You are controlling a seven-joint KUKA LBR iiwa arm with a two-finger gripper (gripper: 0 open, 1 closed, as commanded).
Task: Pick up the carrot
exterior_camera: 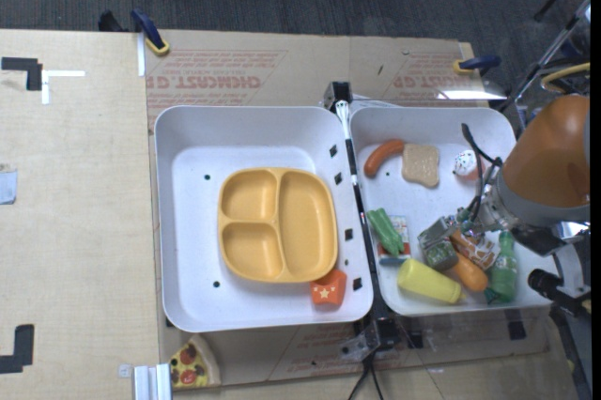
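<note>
The carrot [470, 274] is a short orange piece lying near the front right of the right bin [441, 119]. It sits between a yellow block [428, 283] and a green bottle [504, 270]. My gripper [462, 232] is down in that bin, just above and behind the carrot, among the clutter. The grey arm with its orange band [559, 154] comes in from the right and hides part of the bin's right side. Whether the gripper touches the carrot is not visible.
The right bin also holds a red sausage [383, 156], a bread slice [421, 165], a white ball [464, 165] and a green vegetable [385, 232]. In the left bin [188, 201] are a yellow divided plate [279, 224] and a red star block [328, 291]. A toy pizza slice [191, 363] lies on the bench.
</note>
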